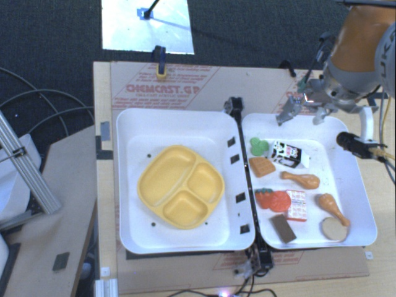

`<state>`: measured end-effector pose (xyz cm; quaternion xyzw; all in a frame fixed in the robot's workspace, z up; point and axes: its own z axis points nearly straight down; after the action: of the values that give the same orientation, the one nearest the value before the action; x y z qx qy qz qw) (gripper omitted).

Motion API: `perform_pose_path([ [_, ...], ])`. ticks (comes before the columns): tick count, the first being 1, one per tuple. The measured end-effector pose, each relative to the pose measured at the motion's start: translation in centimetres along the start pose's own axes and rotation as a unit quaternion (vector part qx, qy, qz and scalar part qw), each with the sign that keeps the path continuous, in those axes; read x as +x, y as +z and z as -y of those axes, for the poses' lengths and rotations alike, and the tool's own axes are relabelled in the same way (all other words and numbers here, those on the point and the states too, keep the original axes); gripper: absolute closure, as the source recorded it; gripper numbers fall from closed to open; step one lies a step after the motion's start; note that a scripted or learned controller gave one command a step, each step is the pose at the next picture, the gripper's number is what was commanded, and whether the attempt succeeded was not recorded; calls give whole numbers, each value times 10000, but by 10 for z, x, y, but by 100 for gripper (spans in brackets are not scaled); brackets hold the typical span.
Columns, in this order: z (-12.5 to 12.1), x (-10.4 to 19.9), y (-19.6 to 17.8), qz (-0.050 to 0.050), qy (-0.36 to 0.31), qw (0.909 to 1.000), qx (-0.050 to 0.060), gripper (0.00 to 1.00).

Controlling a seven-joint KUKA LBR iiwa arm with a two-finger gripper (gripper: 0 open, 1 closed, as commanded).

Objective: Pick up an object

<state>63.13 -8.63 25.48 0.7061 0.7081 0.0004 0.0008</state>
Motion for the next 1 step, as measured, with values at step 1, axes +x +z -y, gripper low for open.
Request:
perform_pose_path([
  [1, -1, 0, -11, 0, -13, 10000, -20, 100],
])
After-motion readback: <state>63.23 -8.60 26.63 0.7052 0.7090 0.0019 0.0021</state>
